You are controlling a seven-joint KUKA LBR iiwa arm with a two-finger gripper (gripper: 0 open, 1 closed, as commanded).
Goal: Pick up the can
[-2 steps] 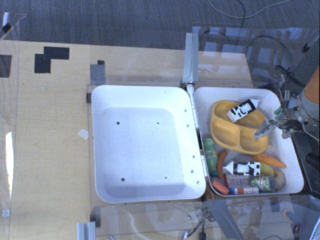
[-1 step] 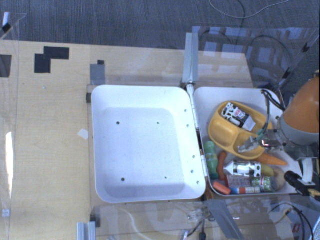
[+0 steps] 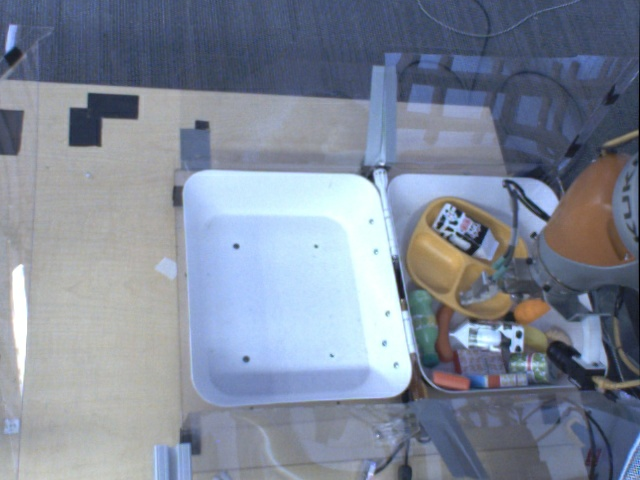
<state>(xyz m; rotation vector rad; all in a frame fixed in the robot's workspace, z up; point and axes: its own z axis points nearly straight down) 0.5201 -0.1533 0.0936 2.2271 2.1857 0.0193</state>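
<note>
Reaching phase, no grasp yet, by my read. Desk (image 3: 100,268) carries two bins: left bin (image 3: 280,288) and right bin (image 3: 400,208), which is cluttered. Arm (image 3: 590,228) is over the right bin, gripper (image 3: 497,286) low at the yellow bowl's (image 3: 445,263) rim; can't tell whether it's spread or closed. Can (image 3: 522,371), I think, lies at the bin's near edge among bottles. Next: shift toward it, align, descend.

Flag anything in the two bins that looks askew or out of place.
The yellow plastic bowl-shaped container in the right white bin lies tipped on its side, with a black-and-white item inside it. Below it, bottles and small items are piled together at the near edge.
</note>
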